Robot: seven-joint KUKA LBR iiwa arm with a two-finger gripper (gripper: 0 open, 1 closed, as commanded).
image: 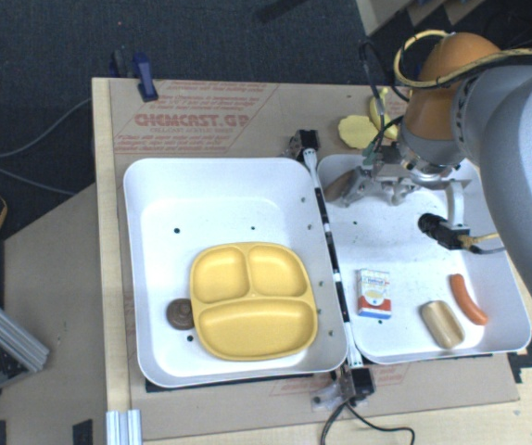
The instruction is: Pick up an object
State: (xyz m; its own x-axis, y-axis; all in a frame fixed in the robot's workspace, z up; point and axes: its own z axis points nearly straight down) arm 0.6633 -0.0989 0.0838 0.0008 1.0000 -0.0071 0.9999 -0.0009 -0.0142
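The gripper (384, 185) hangs over the right bin's (507, 336) far-left corner; I cannot tell its state. The nearest object, a small carton (373, 294), lies toward the near rim.

Robotics lab, cardboard-topped bench (201, 119), loose cables (25, 146), aluminium framing (2, 332)
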